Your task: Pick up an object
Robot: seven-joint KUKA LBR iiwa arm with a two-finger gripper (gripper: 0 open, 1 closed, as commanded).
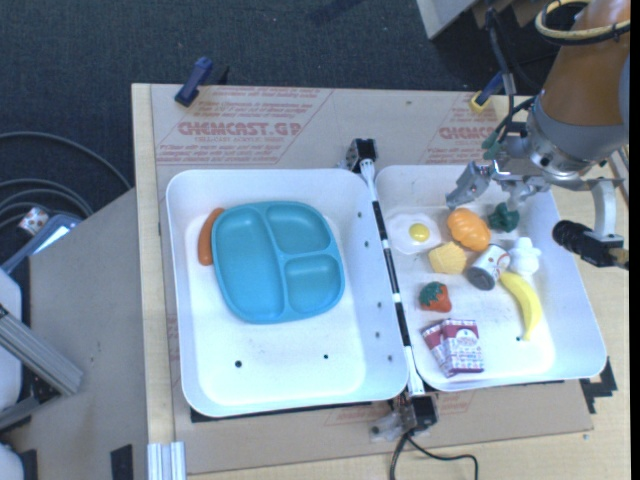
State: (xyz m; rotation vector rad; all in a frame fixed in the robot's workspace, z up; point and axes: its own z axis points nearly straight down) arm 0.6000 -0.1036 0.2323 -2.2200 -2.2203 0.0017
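Note:
My gripper [492, 192] hangs over the far part of the right bin [570, 343], just above and behind an orange fruit [468, 228] and a small green item [503, 215]. Its fingers look spread, with nothing between them. Below lie a fried egg [413, 233], a yellow cheese wedge [449, 259], a small can [487, 266], a white item [524, 258], a banana [524, 303], a strawberry [434, 295] and a red carton [455, 346].
The left bin [200, 358] holds a blue divided plate [278, 260] with an orange sausage-like item [207, 235] tucked at its left side. A black clip [362, 152] joins the bins at the far edge. Cardboard [240, 118] lies behind.

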